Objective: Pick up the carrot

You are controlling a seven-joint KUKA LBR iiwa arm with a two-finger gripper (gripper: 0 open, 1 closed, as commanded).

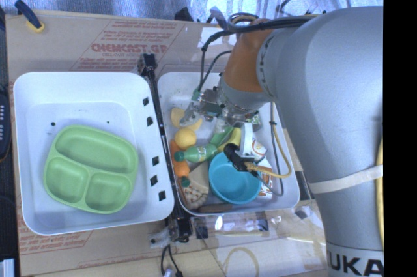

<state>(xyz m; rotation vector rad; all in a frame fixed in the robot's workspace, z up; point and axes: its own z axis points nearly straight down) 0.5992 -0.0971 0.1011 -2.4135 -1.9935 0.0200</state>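
Orange shows at the near-left edge of the right bin [287,194]: I take that small piece, pressed against the bin's left wall, to be the carrot [180,168]. It lies in the clutter, just left of the blue bowl [233,182] and under the green bottle [199,153], with a yellow lemon [185,137] just beyond it. I judge the pick not yet done; the carrot is not lifted. Farther back, the gripper [212,107] hangs low over the bin's far half, beyond and to the right of the carrot, apart from it. I cannot tell whether it is spread or closed. The left bin [26,139] holds a green divided plate [91,169].
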